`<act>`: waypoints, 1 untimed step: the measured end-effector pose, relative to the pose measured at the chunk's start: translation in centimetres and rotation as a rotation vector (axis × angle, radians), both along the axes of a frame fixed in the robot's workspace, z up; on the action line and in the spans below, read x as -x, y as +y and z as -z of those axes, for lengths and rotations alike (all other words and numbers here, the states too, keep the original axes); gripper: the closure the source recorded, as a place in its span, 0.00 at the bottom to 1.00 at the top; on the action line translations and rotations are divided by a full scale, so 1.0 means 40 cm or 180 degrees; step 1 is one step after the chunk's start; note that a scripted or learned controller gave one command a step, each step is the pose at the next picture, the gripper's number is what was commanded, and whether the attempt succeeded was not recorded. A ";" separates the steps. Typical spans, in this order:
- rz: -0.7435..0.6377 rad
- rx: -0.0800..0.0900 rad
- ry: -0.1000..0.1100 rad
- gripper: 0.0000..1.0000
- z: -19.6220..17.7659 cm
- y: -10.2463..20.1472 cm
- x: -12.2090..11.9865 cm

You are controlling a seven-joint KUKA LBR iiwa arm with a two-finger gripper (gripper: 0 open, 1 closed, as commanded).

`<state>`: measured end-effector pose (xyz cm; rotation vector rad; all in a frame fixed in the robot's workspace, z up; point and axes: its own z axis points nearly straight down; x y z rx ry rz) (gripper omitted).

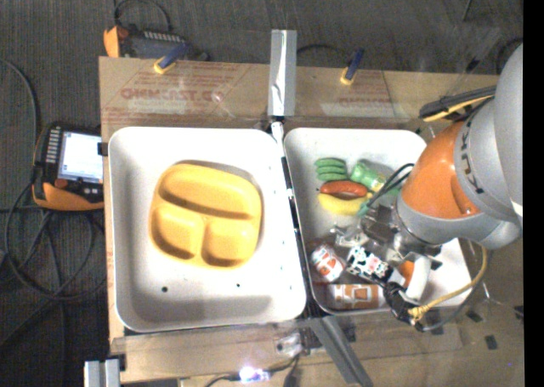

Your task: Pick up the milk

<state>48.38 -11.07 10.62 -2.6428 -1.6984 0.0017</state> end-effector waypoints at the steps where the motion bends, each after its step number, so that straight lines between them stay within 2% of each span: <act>1: -0.0005 -0.0075 -0.0024 0.00 0.033 -0.149 -0.017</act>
